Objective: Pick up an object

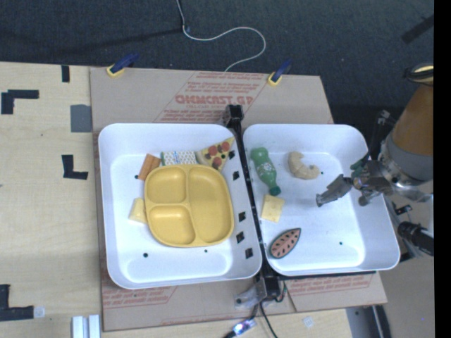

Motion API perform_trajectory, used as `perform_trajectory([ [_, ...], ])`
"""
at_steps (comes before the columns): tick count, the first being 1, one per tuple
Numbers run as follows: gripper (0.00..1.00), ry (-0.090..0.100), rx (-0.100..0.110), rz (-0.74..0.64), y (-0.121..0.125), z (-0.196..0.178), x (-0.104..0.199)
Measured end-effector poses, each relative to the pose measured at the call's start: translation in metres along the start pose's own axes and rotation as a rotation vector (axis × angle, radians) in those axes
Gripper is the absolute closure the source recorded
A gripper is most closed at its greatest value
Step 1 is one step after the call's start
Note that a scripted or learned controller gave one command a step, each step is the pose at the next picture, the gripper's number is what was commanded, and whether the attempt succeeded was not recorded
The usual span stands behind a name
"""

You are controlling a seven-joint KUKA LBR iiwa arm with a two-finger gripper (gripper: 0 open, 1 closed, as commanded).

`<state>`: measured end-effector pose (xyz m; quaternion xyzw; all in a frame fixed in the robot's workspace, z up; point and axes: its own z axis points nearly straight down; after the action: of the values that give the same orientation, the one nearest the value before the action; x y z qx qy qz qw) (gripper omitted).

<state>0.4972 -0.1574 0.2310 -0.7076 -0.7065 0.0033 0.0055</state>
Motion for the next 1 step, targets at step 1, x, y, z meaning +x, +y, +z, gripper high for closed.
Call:
perform_trajectory([
  [1, 0.00, -0.002, -0.010, -0.003, 0.0022, -0.0049, 0.0000],
])
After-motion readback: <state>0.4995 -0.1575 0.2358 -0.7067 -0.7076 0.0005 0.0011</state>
